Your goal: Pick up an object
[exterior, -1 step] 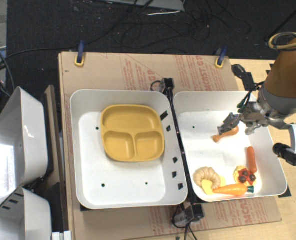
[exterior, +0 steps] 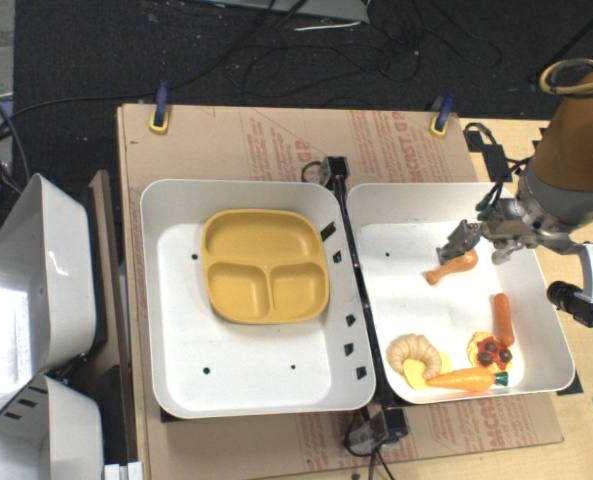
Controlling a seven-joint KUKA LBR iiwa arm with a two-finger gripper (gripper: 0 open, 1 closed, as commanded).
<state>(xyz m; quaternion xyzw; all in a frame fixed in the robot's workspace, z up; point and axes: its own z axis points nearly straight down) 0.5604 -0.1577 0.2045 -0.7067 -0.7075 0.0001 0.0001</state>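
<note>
Carrot (exterior: 463,377) at front; arm (exterior: 566,168) angled over drumstick (exterior: 451,267).

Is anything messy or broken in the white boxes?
Nothing looks broken or spilled. The tan three-section plastic plate lies flat in the left white bin. The toy foods are bunched along the near edge of the right white bin.

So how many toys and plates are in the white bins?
Yellow plate: 1
Drumstick: 1
Sausage: 1
Croissant: 1
Carrot: 1
Pizza slice: 1
Total: 6
</note>
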